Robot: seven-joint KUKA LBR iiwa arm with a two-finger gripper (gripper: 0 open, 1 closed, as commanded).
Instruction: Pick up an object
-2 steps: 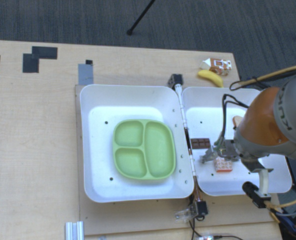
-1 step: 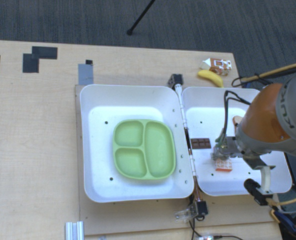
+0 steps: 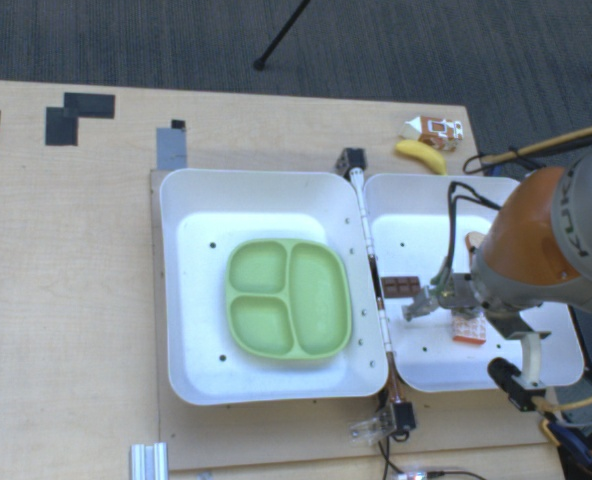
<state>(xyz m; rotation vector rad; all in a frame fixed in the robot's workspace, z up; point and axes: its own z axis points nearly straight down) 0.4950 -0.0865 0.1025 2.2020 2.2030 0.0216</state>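
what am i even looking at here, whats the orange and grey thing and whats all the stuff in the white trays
This is one camera fixed above a wooden bench, looking down at a slant. The grey and orange shape on the right is a robot arm, moved by a program; its job is to pick up an object. Its gripper, the grasping part, hangs low over the right white bin. Beside it lie a brown chocolate bar and a small orange and white packet. I see nothing between the fingers. The left white bin holds a green divided plate. Outside the bins, on the bench, lie a banana and a small snack packet.
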